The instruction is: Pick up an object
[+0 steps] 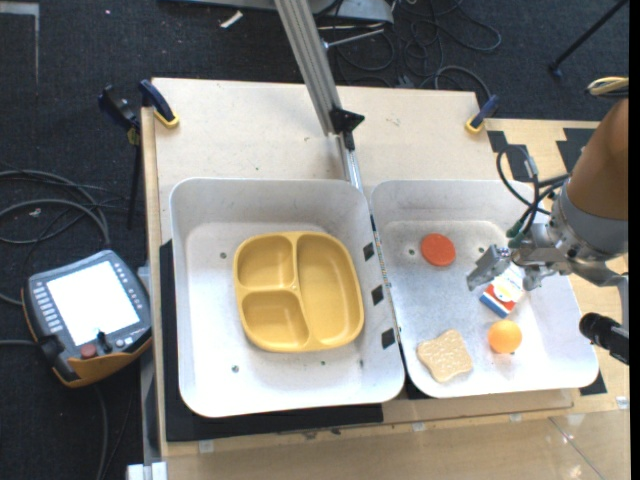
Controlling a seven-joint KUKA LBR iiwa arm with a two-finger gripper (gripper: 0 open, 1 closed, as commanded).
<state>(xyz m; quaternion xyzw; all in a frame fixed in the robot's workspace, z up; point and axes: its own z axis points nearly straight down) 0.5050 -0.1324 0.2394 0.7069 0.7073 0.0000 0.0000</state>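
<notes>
While open, jaws (507, 268) just above small carton (501, 296), right bin (570, 368).

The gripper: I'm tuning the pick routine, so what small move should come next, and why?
Probably straight down. The gripper hangs over the small white carton in the right bin, with nothing between its fingers; the orange ball lies clear of it.

Single fixed camera above the bench (250, 118), slanted downward over both bins (200, 298).

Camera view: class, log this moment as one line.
hand: over small carton, right bin | nearby: orange ball, red disc, cracker | yellow tray: left bin
</notes>
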